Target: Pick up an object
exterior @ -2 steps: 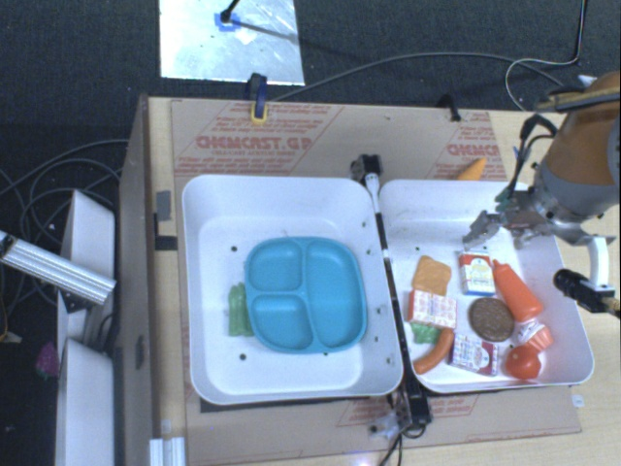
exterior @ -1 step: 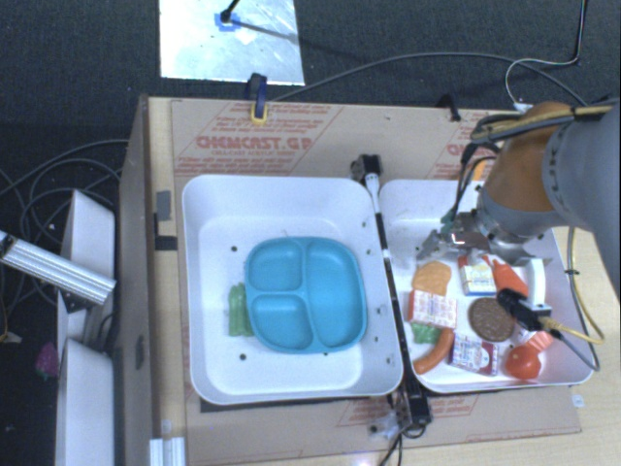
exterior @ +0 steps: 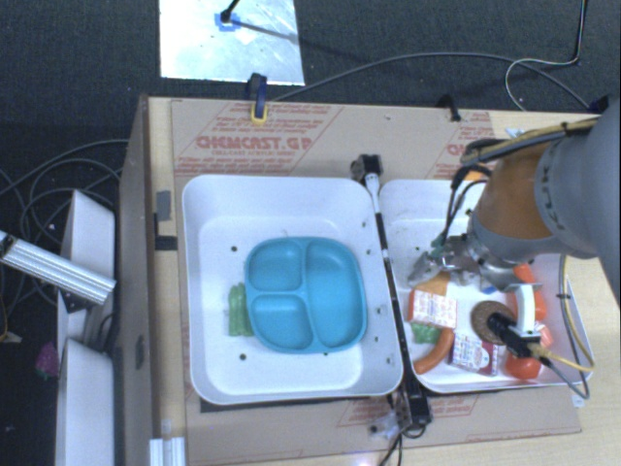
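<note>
Right bin (exterior: 412, 202): shallow, white, holding a loose pile of small items in its lower half.

- Two white-and-red packets: one (exterior: 433, 309) lying flat near the bin's centre, the other (exterior: 470, 355) at 5 o'clock from it, near the bottom rim.
- Orange sausage-shaped piece (exterior: 434, 349), lying flat, tilted, between the two packets and touching both.
- Small green item (exterior: 423, 331), partly tucked under the first packet at its 7 o'clock.
- Brown ring-shaped item (exterior: 488, 316), flat, at 3 o'clock from the first packet.
- Red round item (exterior: 525, 366) at the pile's 4 o'clock edge, partly hidden.
</note>
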`<state>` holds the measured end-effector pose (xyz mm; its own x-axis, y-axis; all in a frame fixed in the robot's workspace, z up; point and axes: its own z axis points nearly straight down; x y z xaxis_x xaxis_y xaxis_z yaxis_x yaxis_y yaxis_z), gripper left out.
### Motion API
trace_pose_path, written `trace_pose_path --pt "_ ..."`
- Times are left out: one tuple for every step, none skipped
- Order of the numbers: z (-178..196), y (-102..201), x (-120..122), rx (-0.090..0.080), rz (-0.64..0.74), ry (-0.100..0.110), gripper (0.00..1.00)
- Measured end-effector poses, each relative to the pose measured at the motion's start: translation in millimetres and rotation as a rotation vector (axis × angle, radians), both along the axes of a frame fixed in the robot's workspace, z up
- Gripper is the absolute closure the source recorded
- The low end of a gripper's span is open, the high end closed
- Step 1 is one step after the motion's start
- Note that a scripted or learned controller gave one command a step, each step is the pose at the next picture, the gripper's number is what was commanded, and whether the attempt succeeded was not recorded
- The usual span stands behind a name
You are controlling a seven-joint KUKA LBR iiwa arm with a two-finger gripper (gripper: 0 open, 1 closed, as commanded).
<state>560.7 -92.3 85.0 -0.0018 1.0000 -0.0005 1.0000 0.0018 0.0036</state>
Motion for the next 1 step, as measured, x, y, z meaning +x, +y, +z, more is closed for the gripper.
trace_pose_path --pt "10.2 -0.3 0.3 0.0 0.0 0.0 1.0"
